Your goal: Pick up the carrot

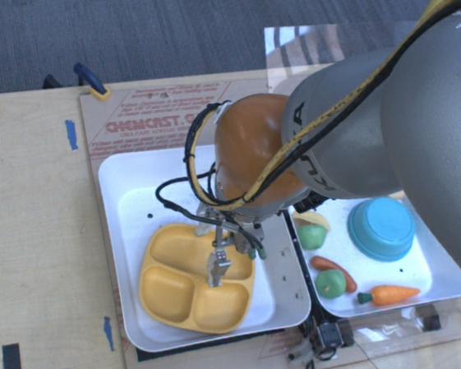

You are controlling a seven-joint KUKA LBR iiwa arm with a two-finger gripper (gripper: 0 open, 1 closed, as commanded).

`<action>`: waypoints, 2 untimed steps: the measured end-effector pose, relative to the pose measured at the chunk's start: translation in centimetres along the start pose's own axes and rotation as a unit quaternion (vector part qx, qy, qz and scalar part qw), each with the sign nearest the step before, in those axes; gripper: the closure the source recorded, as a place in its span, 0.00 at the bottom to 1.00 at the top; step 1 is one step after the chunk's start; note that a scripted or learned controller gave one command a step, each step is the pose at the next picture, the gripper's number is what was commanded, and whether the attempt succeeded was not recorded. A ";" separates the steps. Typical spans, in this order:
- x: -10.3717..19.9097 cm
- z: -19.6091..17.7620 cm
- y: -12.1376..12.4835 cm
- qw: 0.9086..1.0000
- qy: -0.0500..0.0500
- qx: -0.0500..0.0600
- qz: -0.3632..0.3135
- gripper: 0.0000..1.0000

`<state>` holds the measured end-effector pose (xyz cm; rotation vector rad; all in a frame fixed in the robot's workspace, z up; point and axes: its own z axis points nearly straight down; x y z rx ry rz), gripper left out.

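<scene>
The carrot (pixel 389 293) is lying in the right bin (pixel 440 284), down toward the lower right of the frame, with its leafy green end pointing left. The gripper (pixel 218 268) is hanging well apart from it, over in the left bin (pixel 125 200), poised above the yellow divided plate (pixel 172 289) near the middle of the picture. So the two bins' shared edge is sitting between the tool and the thing it is after.

Whether anything is being pinched I cannot tell; the end of the tool is reading as a small pale shape against the yellow, with nothing visibly caught there.

The arm (pixel 372 122) is sweeping in from the right and taking up most of the upper right of the frame, its orange band (pixel 252 152) and looping black cables (pixel 195 167) covering the far side of both bins. It is hiding the upper part of the right bin.

Near the carrot, a blue bowl (pixel 382 228) is sitting above it, a green round fruit (pixel 331 284) and a red pepper (pixel 332 265) are lying to its left, and a green and yellow piece (pixel 310 232) is half tucked under the arm, hard to identify.
</scene>
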<state>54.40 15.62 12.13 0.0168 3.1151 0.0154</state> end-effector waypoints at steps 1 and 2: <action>-0.1 -0.9 0.0 1.000 -0.002 -0.001 0.000 1.00; 0.7 -2.9 1.1 0.990 0.010 0.005 0.142 1.00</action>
